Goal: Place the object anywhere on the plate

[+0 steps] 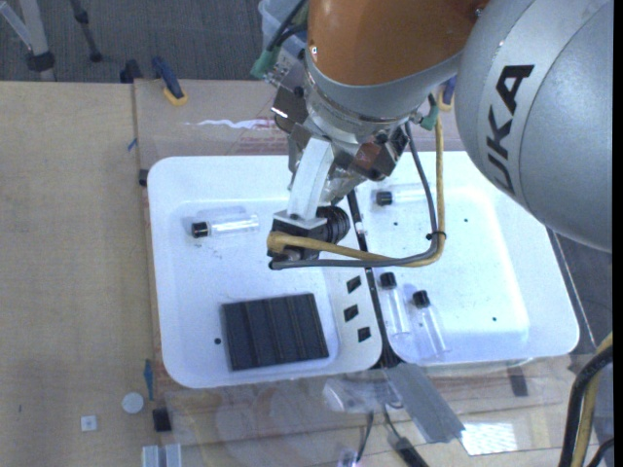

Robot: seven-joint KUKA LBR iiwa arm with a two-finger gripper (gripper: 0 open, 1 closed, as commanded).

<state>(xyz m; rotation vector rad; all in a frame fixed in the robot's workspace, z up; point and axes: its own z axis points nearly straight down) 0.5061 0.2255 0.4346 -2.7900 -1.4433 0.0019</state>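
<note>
A black ribbed plate [274,332] lies flat in the near part of the left bin [175,290]. A clear vial with a black cap [223,227] lies on its side in the same bin, up and to the left of the plate. My gripper [352,175] hangs over the divide between the two bins, well above and to the right of the plate. The wrist and the orange band hide most of it. I see nothing held beneath it.
The right bin [506,290] holds three more clear vials with black caps: one [396,197] near its far edge and two [391,300] [426,321] near its front left corner. A yellow cable [428,246] loops below the wrist.
</note>
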